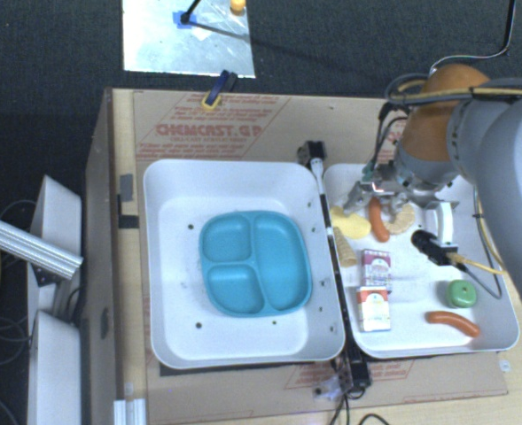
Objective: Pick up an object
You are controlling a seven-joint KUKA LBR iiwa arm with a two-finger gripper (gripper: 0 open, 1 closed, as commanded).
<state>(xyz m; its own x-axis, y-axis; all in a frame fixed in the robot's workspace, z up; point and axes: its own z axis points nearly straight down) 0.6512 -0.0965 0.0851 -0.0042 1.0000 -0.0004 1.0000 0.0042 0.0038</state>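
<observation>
Here the gripper hovers over a glossy orange-red sausage; jaw state unclear

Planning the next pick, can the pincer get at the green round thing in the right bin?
Probably yes: the green round thing lies apart from its neighbours, uncovered, while the pincer hovers farther back.

Bench bears two white bins, seemingly touching.

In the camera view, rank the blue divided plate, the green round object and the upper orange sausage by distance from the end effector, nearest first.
1. Upper orange sausage, right bin, directly beside the end effector.
2. Green round object, right bin, toward its lower right.
3. Blue divided plate, in the left bin.
</observation>
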